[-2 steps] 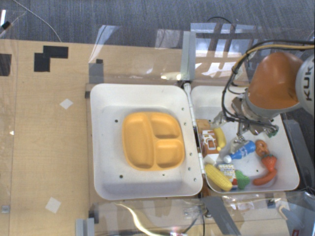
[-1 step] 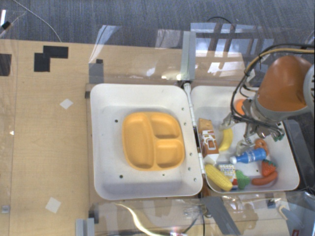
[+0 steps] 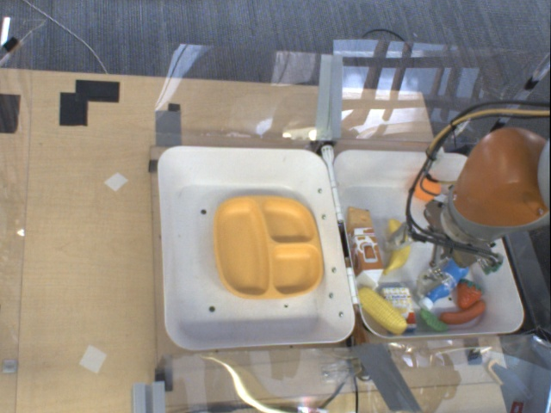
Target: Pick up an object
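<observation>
Camera view: the tool (image 3: 451,269) is lowered into the right bin (image 3: 379,175), its width impossible to tell. Beneath it a small bottle (image 3: 441,286) is seen; left lie a bumpy yellow corn cob (image 3: 382,310) and brown carton (image 3: 362,239).
</observation>
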Controlling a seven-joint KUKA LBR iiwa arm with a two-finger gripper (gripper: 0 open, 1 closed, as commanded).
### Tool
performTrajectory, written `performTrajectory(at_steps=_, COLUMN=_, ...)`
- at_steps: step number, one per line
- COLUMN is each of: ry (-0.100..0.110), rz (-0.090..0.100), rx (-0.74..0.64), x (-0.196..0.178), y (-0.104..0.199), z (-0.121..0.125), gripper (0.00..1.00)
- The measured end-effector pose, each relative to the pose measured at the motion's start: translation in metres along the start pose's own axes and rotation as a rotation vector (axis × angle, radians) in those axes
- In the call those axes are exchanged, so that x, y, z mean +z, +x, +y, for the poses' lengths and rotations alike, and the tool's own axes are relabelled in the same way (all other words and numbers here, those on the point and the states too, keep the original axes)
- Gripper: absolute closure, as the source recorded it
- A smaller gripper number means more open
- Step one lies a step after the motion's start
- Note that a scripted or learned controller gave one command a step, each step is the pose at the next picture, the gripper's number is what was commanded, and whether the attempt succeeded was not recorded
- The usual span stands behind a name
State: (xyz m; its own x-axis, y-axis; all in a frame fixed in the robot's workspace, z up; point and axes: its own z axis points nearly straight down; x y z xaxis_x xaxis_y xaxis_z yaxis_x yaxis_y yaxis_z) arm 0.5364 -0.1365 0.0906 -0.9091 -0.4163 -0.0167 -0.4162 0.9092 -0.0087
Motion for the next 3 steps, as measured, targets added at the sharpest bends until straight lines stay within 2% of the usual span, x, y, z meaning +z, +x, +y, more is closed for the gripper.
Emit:
performTrajectory(at_steps=1, ry=0.004, rz=-0.002, rx=0.459, x=-0.001, y=0.034, z=0.004, gripper=0.0)
performTrajectory(at_steps=2, ry=0.001, rz=0.0, rx=0.335, x=0.0, y=0.045, z=-0.022, gripper=0.0)
performTrajectory(at_steps=3, ry=0.0, rz=0.005, rx=0.768, x=0.002, y=-0.01, z=-0.035, gripper=0.0)
